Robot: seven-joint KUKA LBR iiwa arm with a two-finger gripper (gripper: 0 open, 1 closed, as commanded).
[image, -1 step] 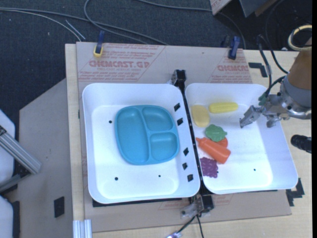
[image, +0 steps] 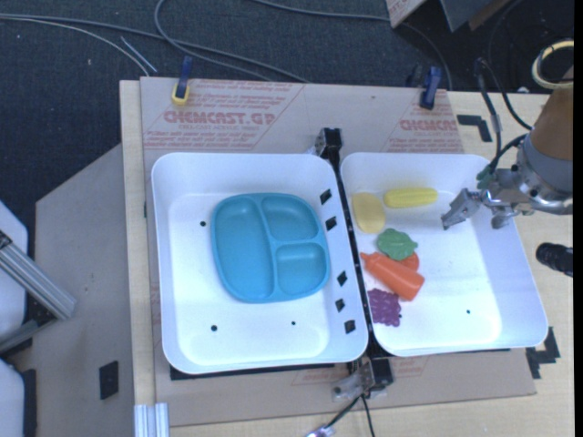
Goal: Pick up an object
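Over the right bin (image: 510, 271), the gripper (image: 474, 209) is hanging with its fingers spread and nothing between them. Toy foods are crowding the bin's left side: corn (image: 410, 197), carrot (image: 393, 274), grapes (image: 384, 308). Closing on packed, rounded pieces is likely risking a slip or a nudge.

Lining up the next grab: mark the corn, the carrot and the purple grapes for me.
corn (image: 410, 197), camera view, middle of the yellow cob
carrot (image: 395, 276), camera view, middle of the orange body
purple grapes (image: 384, 308), camera view, centre of the cluster
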